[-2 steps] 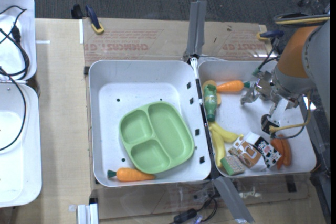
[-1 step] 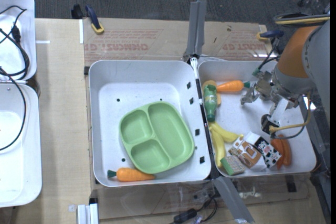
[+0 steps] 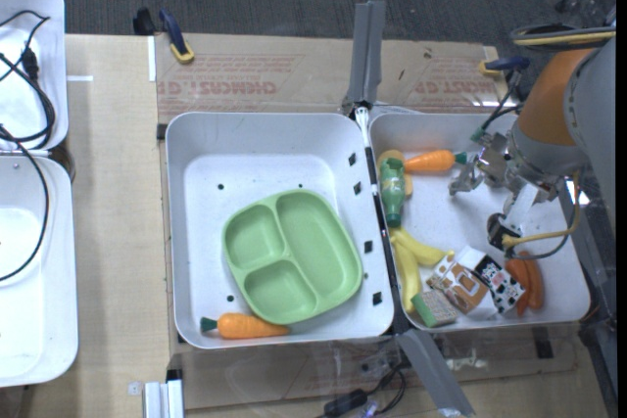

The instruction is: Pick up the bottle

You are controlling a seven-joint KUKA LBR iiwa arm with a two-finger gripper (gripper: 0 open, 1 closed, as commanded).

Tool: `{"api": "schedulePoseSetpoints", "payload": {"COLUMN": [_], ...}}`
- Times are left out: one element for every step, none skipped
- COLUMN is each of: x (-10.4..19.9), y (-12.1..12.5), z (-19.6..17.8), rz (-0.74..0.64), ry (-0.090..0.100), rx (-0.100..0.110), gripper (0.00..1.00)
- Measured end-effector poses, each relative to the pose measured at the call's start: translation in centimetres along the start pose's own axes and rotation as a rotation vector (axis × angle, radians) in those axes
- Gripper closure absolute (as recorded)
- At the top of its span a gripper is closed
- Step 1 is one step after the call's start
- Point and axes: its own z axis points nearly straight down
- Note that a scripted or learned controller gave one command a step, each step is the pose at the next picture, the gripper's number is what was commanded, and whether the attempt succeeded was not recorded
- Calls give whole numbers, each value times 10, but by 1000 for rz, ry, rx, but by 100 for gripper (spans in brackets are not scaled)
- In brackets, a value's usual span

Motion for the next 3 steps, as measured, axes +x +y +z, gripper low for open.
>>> {"api": "schedulePoseSetpoints", "payload": {"x": [13, 15, 15], "y": [76, 75, 75], "z": [0, -10, -10], "rz": [231, 225, 226], "ry": [-2, -3, -3], "rx": [1, 2, 3], "gripper": [0, 100, 0]}}
